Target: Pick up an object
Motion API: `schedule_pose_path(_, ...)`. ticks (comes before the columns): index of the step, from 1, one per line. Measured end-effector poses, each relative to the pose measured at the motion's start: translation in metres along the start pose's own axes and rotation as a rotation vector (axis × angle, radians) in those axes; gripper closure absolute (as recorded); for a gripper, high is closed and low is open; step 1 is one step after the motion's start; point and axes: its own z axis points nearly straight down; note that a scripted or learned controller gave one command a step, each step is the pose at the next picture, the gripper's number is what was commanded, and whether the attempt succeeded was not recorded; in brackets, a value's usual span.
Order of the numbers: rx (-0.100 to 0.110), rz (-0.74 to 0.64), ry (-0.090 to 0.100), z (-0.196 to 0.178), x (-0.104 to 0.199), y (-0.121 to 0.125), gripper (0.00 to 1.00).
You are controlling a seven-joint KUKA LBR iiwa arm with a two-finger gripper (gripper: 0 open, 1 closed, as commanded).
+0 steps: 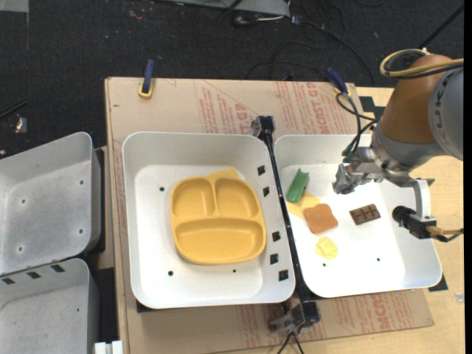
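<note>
1. Right bin [413, 271] holds the pickable pieces – a brown chocolate-like block [364, 214] near its centre, lying free.
2. At the block's nine o'clock sits an orange-brown slab [321, 217]; a yellow lump [327, 248] lies at its seven o'clock.
3. A green piece [297, 185] rests by the bin's left wall, at about ten o'clock.
4. The pincer [345, 183] hovers at the block's eleven o'clock – whether wide or narrow I cannot tell.
5. Left bin [147, 271] carries a yellow divided tray [218, 220].

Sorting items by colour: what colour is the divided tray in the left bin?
Yellow, the divided tray, seen plainly in the camera view.
</note>
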Motion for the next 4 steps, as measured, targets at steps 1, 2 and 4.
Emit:
schedule_pose_path(1,-0.002,0.000,0.000,-0.052,0.004,-0.008,1.00)
schedule_pose_path(2,-0.002,0.000,-0.001,-0.095,0.004,-0.007,1.00)
schedule_pose_path(4,0.004,-0.003,0.001,-0.076,0.107,-0.014,1.00)
